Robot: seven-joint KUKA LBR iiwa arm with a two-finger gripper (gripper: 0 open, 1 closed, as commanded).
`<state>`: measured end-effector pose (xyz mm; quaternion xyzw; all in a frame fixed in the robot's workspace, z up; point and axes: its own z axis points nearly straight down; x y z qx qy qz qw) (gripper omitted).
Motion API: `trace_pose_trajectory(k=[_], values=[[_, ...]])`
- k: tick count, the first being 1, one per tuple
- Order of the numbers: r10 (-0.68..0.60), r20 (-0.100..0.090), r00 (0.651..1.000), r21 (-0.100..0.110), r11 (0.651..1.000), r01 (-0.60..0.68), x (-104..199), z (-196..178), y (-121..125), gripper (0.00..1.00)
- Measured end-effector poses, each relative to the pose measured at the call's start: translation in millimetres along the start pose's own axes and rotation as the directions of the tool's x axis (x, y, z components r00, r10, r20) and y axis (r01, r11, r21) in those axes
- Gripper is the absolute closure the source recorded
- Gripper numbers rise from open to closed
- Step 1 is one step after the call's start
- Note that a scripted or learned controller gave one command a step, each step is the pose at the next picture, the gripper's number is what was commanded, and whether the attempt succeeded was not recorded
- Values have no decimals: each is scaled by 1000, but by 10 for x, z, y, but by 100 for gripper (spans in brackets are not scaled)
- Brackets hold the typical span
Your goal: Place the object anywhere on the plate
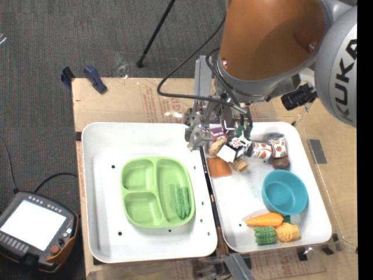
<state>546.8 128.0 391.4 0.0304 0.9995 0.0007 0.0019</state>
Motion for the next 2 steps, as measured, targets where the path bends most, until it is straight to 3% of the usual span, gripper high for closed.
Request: trace_pose_trajectory(k=[1,2], values=[[-114,-18,993,3,993,115,222,1214,332,100],[-113,-6,994,0,994,113,202,1157,333,0]])
